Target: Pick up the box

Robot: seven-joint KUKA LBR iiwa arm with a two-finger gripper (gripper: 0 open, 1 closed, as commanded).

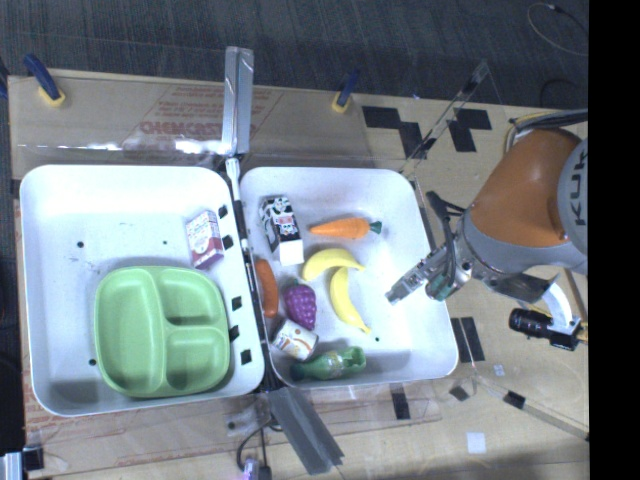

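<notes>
Down at the near edge of the right bin [425,363], a green bottle [328,364] is lying on its side beside a small tilted carton [295,340], with a purple bunch of grapes [301,305] just above them. Two bananas [340,283] are resting mid-bin, a carrot [342,229] is sitting above them, and a black-and-white milk carton [280,220] is standing near the divider. The gripper [412,285] is hanging over the right side of this bin, just beside the bananas; whether it is spread or closed I cannot tell, as it is small and blurred, though nothing seems to be caught in it. The box [204,238], red and white, is lying well apart in the left bin [60,208], close to the divider and just above a green sectioned plate [160,330].
</notes>
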